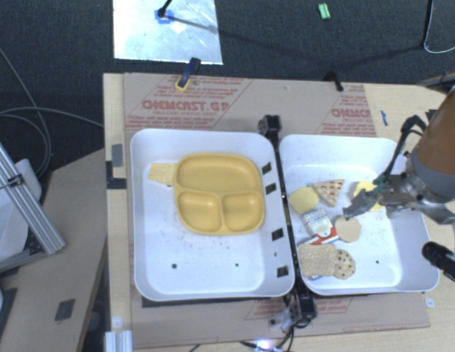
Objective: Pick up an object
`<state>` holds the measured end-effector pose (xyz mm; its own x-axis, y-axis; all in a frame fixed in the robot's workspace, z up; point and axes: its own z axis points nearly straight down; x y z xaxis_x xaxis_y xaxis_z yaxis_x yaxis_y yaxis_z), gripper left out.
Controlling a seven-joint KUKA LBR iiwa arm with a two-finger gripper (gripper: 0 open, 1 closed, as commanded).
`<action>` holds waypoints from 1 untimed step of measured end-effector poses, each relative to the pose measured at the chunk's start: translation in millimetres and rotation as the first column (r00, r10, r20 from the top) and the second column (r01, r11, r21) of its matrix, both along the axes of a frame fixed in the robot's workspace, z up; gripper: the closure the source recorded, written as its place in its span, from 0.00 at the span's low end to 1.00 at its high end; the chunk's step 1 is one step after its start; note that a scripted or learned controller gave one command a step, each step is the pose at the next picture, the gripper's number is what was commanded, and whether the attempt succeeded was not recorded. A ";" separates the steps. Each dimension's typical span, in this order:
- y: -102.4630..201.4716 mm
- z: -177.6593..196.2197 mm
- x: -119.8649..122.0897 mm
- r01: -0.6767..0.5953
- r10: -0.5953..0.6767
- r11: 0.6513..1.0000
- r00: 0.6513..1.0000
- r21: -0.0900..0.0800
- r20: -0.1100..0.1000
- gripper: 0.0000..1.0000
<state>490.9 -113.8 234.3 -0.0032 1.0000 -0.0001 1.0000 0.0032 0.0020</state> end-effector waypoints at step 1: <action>-88.2 -97.5 57.0 0.006 -0.006 1.000 1.000 -0.004 -0.001 0.00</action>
<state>547.9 -202.0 136.8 0.0029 1.0000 -0.0046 1.0000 -0.0029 0.0013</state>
